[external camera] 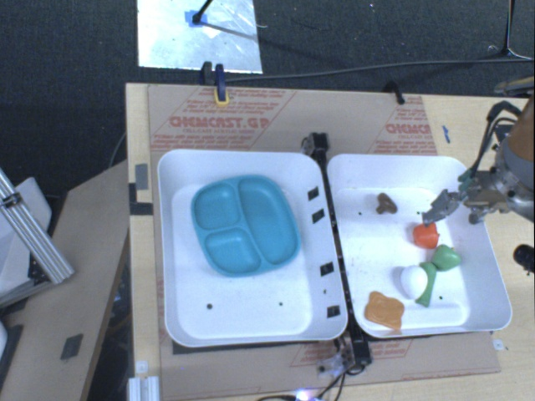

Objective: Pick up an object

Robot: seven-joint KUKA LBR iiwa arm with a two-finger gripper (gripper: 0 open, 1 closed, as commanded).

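Presently listed: left bin [180,249] holding a blue divided plate [245,225]; right bin [485,307] holding a small brown piece [385,204] near its far side, an orange-red object [425,236], a green object [438,267] with a stem running toward the near edge, a white egg-like object [411,281] touching that stem, and a tan-orange piece [384,310] by the near wall. Gripper [435,211] reaches in over the right bin from the right, its tip just above the orange-red object; whether it is released or clenched cannot be told, and nothing is visibly held.
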